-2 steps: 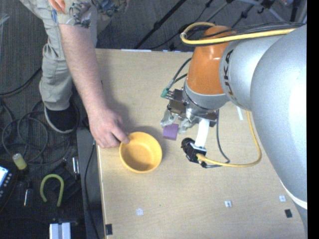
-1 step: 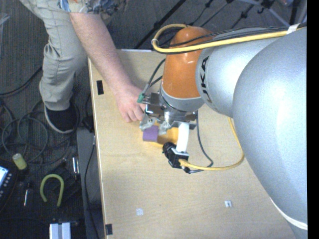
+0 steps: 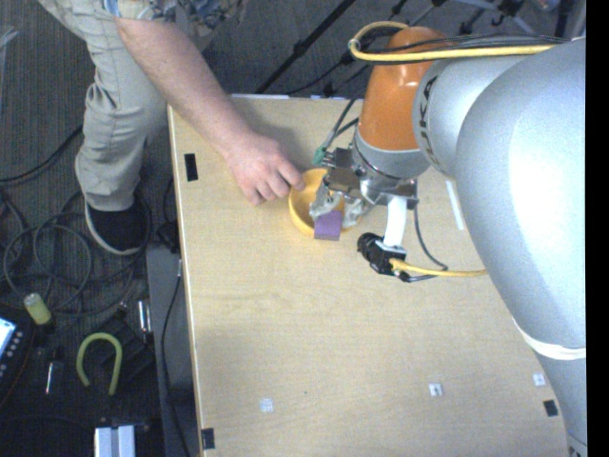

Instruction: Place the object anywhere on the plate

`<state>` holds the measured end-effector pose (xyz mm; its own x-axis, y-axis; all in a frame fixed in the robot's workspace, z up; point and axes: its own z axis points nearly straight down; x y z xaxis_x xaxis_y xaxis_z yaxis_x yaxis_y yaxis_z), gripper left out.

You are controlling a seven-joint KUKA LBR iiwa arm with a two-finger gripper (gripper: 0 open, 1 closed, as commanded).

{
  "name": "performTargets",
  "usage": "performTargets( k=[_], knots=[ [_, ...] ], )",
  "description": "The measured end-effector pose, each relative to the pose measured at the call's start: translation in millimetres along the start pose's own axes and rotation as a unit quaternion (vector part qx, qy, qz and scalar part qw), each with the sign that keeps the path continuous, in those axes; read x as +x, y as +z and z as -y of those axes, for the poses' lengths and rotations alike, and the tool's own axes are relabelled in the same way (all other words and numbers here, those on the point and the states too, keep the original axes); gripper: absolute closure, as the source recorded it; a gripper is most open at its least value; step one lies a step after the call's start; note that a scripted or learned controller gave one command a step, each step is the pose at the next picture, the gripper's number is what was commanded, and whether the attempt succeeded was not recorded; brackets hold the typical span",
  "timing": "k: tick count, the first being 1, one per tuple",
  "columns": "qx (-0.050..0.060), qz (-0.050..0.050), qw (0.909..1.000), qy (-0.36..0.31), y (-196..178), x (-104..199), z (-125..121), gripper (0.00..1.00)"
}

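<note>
A small purple block [image 3: 327,225] sits at the tip of the gripper [image 3: 333,212], over the near rim of a yellow plate [image 3: 303,209]; whether the gripper clasps the block or merely touches it cannot be told. A person's hand [image 3: 259,172] grips the plate's far edge, just left of the gripper, on the pale wooden bench [image 3: 314,350].

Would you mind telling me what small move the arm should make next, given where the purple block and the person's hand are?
Probably hold still for a moment. The purple block sits at the hand over the near edge of the yellow plate, while a person's hand grips the plate's far side. Once that clears, release the block onto the plate.
</note>
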<state>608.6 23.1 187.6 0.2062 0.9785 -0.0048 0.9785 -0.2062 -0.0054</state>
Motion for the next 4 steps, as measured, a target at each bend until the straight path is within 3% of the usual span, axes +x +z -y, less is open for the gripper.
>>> performTargets(
  k=[1,2,3,4],
  knots=[
    [-0.001,0.000,1.0000,0.000,-1.0,0.2,-0.4,0.00],
    [-0.001,-0.001,0.9533,0.302,-71.6,-30.8,-2.9,0.00],
    [-0.001,-0.001,0.8996,0.437,-37.0,-8.2,-45.6,0.00],
    [0.000,0.002,0.8997,0.437,-44.7,-8.5,-45.1,1.00]
  ],
)
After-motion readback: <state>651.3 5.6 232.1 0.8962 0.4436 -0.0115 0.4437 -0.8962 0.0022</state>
